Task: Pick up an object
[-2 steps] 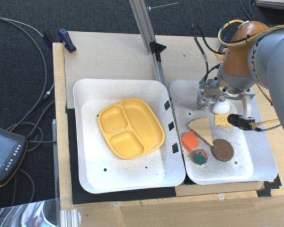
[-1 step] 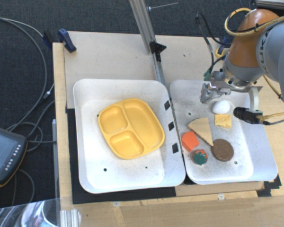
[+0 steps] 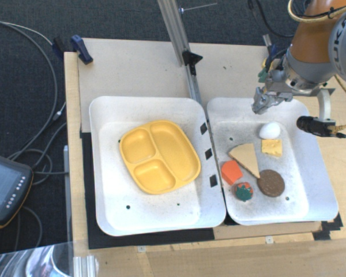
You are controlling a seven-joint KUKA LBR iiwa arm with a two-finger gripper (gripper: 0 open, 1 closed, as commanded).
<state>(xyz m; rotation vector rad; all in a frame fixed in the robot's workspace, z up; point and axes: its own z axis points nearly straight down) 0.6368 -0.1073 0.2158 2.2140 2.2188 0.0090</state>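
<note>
Our gripper [image 3: 264, 104] hangs over the right bin's [image 3: 317, 206] far edge; we cannot tell its state. The white ball [image 3: 270, 131] just below looks light, smooth, prone to rolling; we'd pinch across its middle.

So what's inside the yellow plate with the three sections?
Nothing shows in the yellow three-section plastic plate; all three compartments look bare. It lies in the left white bin, covering the bin floor beneath, so anything under it cannot be seen.

Right bin [image 3: 314, 172] centre crowded; back corner near claw [image 3: 264, 103] seemingly bare.
</note>
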